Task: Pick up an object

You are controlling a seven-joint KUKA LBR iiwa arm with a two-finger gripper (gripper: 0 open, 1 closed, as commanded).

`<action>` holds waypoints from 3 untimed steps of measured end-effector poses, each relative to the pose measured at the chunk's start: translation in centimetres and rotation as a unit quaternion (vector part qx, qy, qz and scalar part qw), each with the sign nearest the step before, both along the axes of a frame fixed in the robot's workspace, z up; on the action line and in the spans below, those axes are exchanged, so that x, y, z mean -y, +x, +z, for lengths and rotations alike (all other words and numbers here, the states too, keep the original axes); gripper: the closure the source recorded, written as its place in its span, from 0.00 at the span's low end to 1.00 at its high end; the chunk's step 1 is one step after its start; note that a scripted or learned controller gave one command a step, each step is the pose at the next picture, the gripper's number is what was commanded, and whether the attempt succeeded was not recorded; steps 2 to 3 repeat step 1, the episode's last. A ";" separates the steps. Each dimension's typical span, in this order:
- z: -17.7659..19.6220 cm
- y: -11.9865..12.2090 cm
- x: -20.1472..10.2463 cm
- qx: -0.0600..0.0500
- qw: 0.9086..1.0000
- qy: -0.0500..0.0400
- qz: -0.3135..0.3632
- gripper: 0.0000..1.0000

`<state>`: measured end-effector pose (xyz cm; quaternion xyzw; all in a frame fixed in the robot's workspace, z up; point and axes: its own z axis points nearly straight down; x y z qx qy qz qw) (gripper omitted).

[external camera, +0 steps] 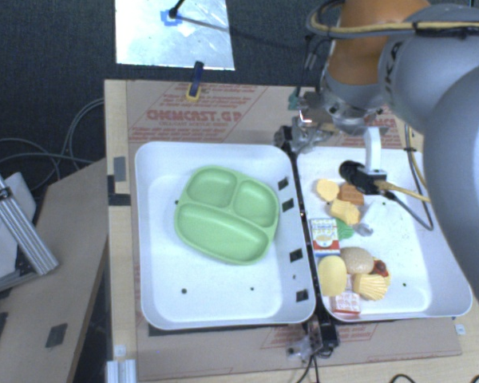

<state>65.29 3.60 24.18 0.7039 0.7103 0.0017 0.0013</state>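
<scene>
Down into the right bin (431, 246) first, working along its left wall, close to the seam (304, 214) with the left bin (156, 238). At the far end, a pale yellow piece (327, 190), touching a brown piece (352, 194), with a yellow block (345, 211) just on the near side of both. Next, a small red and white carton (325, 236), lying flat, long axis running near to far, parallel to the seam, printed face up. Tucked beside it, something green (346, 230), mostly hidden, and a little grey bit (364, 228).

Nearer the camera, a beige rounded lump (356, 258). Then a yellow rounded piece (331, 276), long axis also near to far. Then a ridged yellow shell shape (373, 286), fanning toward the right, and a red and white packet (347, 303) by the near wall.

Over in the left bin, a green divided plate (226, 214), lying flat, long axis across the bin, two small wells on the far side, one large well on the near side.

Now up to the arm (447, 62): reaching in from the right, big grey link across the upper right corner, orange band (375, 22) above the wrist, wrist pointing down and to the left. Gripper (302, 136) at the far end of the seam between the bins, well apart from the carton, nearest the pale yellow piece. Open or closed? Cannot tell from this angle.
</scene>
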 end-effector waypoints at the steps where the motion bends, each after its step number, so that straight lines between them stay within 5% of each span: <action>1: -2.8 1.5 -3.0 -0.001 1.000 0.000 -0.001 1.00; 3: -2.8 1.5 -3.0 -0.001 1.000 0.000 -0.001 1.00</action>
